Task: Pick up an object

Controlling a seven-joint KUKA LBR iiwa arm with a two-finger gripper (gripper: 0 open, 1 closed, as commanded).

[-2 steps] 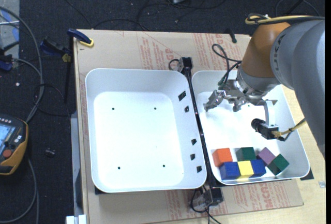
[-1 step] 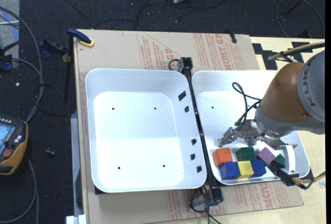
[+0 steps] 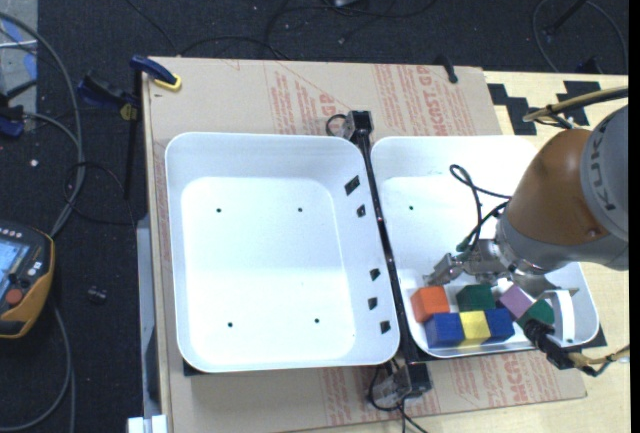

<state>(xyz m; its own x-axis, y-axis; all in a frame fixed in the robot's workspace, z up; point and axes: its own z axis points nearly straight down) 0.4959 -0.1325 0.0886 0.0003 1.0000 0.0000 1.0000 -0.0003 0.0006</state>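
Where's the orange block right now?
The orange block lies in the right bin, near its front left corner, just behind the blue block.

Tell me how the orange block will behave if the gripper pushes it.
The orange block looks rigid and flat-faced, so it should slide, not roll. The blue block sits close against it, so a push would probably shift both.

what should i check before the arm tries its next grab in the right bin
1. Blocks within reach in the right bin: ok, clustered at its near edge.
2. Gripper over the cluster: ok, above the green block.
3. Fingers open or shut: cannot tell.
4. Target isolated: not ok, orange block, blue block and yellow block sit packed together.
5. Anything held: cannot tell.
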